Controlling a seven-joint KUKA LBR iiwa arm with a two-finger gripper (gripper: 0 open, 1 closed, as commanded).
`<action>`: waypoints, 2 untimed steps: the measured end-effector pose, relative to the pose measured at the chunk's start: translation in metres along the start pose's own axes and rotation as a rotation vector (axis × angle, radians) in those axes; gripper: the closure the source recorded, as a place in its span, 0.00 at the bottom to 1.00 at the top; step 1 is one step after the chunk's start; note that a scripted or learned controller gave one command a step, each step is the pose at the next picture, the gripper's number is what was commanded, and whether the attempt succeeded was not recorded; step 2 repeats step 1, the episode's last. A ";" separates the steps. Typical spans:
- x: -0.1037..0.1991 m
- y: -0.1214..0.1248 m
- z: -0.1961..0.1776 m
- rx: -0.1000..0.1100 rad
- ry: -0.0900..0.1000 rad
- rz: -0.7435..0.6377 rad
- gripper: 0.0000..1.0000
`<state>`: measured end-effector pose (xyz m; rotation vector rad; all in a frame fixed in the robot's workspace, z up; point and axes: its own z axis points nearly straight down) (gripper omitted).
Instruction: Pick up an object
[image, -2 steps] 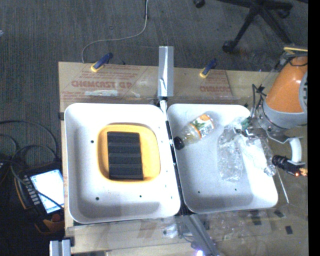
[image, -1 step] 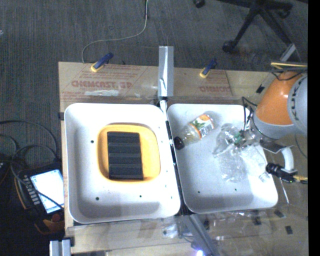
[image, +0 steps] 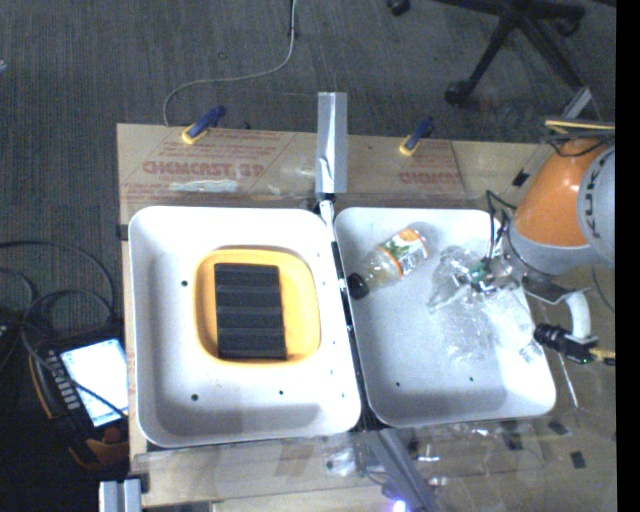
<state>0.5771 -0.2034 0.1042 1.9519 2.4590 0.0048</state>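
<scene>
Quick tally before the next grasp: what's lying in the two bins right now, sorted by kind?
Yellow tray with black ridged insert, left bin: 1
Plastic bottle with orange label, right bin: 1
Clear crinkled plastic items, right bin: at least 1, exact count unclear
Total: at least 3

The grey arm, orange-banded, reaches in over the bench's right edge, its gripper lowered.
</scene>
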 end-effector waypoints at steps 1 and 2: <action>0.059 0.032 -0.090 0.004 -0.001 0.066 1.00; 0.059 0.032 -0.090 0.004 -0.001 0.066 1.00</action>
